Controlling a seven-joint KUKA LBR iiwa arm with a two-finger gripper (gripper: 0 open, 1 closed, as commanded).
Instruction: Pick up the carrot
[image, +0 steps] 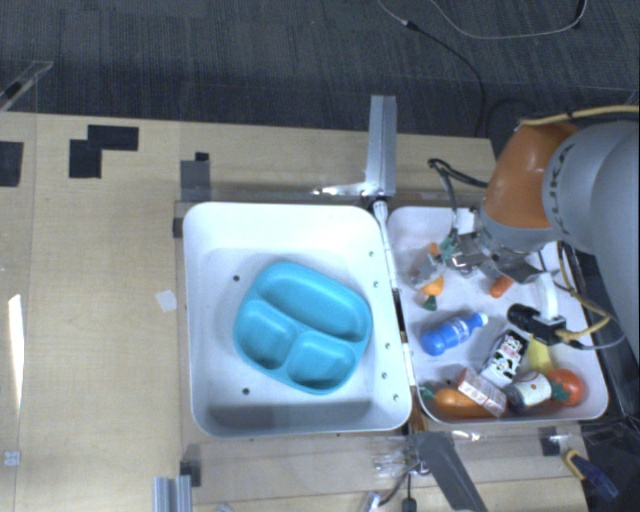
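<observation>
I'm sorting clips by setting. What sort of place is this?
Most likely a robotics lab bench: a grey arm reaches over two white bins fixed to a wooden bench, one holding toy food such as a carrot, and cables trail across the floor.

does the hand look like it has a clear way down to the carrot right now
Probably yes. The hand hangs in the right bin, just right of and above the small carrot near the divider. Nothing lies on the carrot; the blue bottle sits apart, below it.
</observation>
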